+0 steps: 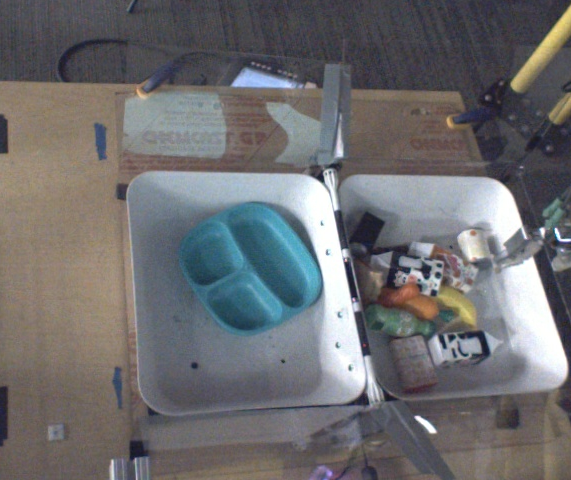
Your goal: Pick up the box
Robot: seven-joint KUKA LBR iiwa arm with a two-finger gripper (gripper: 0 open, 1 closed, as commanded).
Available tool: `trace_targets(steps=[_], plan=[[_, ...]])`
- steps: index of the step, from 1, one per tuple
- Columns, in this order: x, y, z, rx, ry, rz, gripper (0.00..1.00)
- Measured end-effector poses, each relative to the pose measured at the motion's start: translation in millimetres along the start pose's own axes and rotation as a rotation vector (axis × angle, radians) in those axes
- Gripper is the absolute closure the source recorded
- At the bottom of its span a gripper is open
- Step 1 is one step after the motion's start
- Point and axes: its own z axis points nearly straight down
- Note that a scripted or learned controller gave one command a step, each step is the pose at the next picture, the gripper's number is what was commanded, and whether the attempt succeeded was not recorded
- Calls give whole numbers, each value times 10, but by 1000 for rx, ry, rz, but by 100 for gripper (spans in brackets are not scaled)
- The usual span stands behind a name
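Two white bins sit side by side on the desk (55,268). The left bin (155,368) holds a teal divided plate (250,266), lying tilted a little toward the bin's upper middle. The right bin (535,318) carries a heap of small things.

Taking the plate as the landmark: the box (413,361), a small reddish-brown carton, lies well to the plate's right and somewhat lower, in the right bin near its lower edge. Just beyond it, farther from the plate, lies a black-and-white carton (461,347), touching or nearly touching the box. Above the box, level with the plate's lower half, are a green piece (393,321), an orange piece (409,300) and a yellow banana (459,308), crowded together. A second black-and-white block (414,270) sits level with the plate's middle, and a black flat thing (367,230) lies closest to the plate, just across the wall between the bins.

The pincer (510,248) shows as a grey shape far to the plate's right, over the right bin's upper right part, beside a small cream cup (473,244). It is apart from the box, with nothing seen in its grip; whether it stands wide or narrow I cannot tell.
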Motion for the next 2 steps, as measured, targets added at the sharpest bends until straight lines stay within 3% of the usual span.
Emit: trace_targets(steps=[1, 2], plan=[[558, 456, 271, -1, -1, -133, 0], [292, 1117, 1666, -1, 1, -2, 0]])
